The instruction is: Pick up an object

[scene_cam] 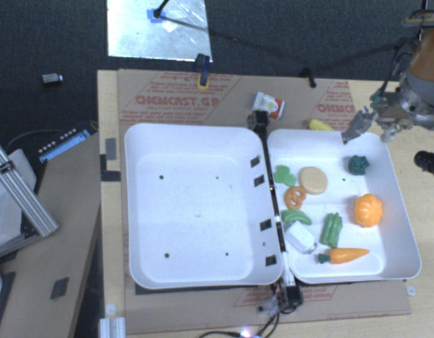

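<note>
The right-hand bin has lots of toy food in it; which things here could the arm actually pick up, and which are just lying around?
For the job, all in the right bin:
carrot
orange pumpkin
dark green broccoli
tan round cookie
pretzel
green beans
gripper

Just lying about:
left bin
yellow piece outside the bins
small carton
foil sheet

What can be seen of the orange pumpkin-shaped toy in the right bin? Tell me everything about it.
The orange pumpkin-shaped toy is a rounded, slightly lobed piece that looks like smooth plastic, evenly bright orange with a lighter sheen on top. It looks whole and rests on the floor of the shallow white right bin, toward that bin's right side. It lies apart from everything else: the dark green broccoli-like toy is above it in the view, the orange carrot toy below it, and the green ridged vegetable toy to its left. Nothing touches it.
</note>
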